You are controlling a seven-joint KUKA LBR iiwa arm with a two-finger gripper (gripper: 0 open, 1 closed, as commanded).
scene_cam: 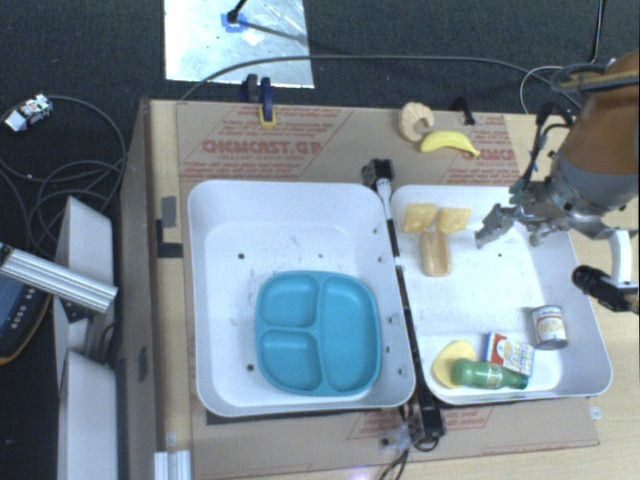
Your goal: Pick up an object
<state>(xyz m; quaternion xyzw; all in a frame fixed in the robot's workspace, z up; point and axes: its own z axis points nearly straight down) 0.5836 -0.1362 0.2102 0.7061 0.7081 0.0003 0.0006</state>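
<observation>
1. Two white bins sit side by side on my desk [300, 138].
2. My fingers [492, 228] hang over the right bin [590, 363], near its top edge. They hold nothing. I cannot tell if they are open or closed.
3. Some pale yellow blocks [434, 230] lie just left of my fingers.
4. A small can [548, 326], a green bottle [488, 374] and a little box [510, 352] lie near the bottom of that bin.
5. A blue tray [318, 332] sits in the left bin [230, 218].
6. A banana [448, 143] lies on the desk, past the bins.

We saw a dark carpet [60, 28] around the cardboard-topped desk [300, 138], black cables [60, 168] trailing at left, and a shiny metal sheet [235, 28] lying on the floor beyond.
</observation>
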